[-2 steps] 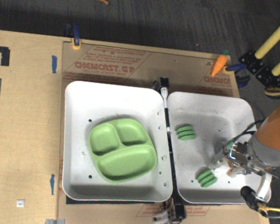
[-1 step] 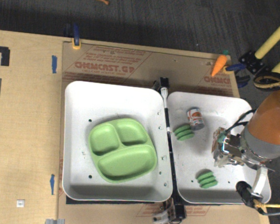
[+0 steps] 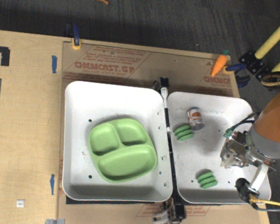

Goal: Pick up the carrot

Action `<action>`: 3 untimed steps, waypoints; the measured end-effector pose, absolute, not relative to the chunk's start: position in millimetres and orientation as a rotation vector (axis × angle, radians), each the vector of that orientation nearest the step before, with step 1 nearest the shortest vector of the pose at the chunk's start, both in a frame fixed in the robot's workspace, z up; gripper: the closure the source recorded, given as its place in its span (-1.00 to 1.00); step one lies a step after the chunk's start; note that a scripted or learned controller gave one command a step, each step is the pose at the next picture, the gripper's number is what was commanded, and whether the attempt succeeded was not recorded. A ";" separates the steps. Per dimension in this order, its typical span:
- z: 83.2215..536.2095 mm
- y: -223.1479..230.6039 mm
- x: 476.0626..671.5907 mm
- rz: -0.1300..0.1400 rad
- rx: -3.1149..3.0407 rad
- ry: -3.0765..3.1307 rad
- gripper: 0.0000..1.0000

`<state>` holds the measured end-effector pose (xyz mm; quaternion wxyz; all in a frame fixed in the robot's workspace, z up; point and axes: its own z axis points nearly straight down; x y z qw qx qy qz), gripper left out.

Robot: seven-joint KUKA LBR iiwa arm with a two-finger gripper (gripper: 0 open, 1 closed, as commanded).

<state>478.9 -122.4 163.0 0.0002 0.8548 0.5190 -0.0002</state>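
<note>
Beyond the bins [image 3: 83, 92], carrot [image 3: 219, 65] partly clamp-hidden.

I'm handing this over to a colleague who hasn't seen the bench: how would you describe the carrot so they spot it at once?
Start at the right bin and look past its far rim, onto the brown board behind it. The carrot lies there near the board's far right corner, outside both bins. It is the small orange piece with a green tip.

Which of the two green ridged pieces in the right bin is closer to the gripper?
The lower green piece, near the bin's front edge, left of the gripper. The other green piece sits farther, beside the small can.
</note>
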 end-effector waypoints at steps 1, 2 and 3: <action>172.7 -122.3 479.5 -0.001 2.683 1.631 1.00; 195.1 -120.9 479.6 0.001 2.610 1.746 1.00; 265.6 -165.2 532.8 0.000 2.344 2.089 1.00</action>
